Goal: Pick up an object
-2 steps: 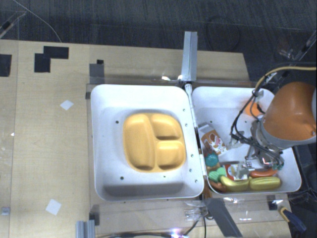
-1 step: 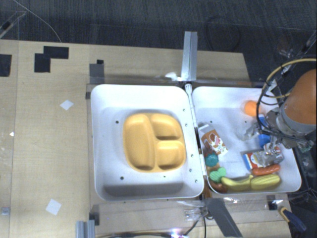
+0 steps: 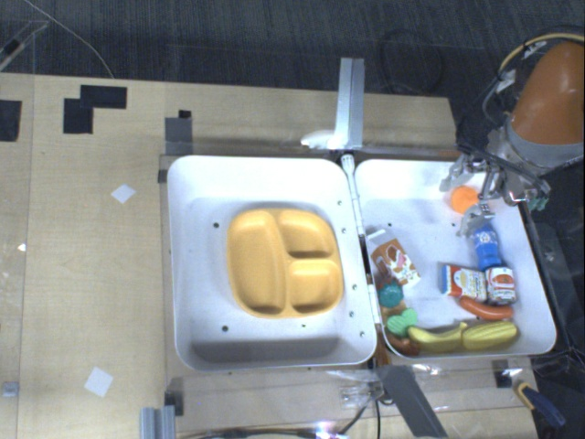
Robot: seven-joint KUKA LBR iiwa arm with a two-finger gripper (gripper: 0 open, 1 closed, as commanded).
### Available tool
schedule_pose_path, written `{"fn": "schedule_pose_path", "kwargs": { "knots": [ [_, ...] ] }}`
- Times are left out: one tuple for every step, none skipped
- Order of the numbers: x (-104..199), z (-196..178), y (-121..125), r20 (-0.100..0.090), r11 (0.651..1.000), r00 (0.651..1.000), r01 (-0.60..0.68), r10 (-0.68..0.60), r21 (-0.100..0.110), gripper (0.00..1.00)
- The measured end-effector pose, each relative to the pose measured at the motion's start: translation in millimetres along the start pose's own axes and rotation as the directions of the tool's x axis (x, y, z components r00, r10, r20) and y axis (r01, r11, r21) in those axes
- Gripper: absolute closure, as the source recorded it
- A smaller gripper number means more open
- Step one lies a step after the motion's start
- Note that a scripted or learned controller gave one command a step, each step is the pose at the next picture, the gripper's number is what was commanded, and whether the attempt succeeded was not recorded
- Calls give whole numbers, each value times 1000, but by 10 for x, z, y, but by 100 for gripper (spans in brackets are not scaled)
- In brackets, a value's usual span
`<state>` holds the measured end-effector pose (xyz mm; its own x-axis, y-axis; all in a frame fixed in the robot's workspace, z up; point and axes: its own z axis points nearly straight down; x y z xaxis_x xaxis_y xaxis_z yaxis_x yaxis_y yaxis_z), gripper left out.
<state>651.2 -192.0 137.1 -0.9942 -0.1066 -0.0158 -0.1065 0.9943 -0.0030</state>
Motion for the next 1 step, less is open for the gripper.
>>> {"fn": "schedule_pose_path", "kwargs": {
  "knots": [
    [-154, 500, -95, -22, 987, 987, -159, 159, -1, 0]
  ]
}}
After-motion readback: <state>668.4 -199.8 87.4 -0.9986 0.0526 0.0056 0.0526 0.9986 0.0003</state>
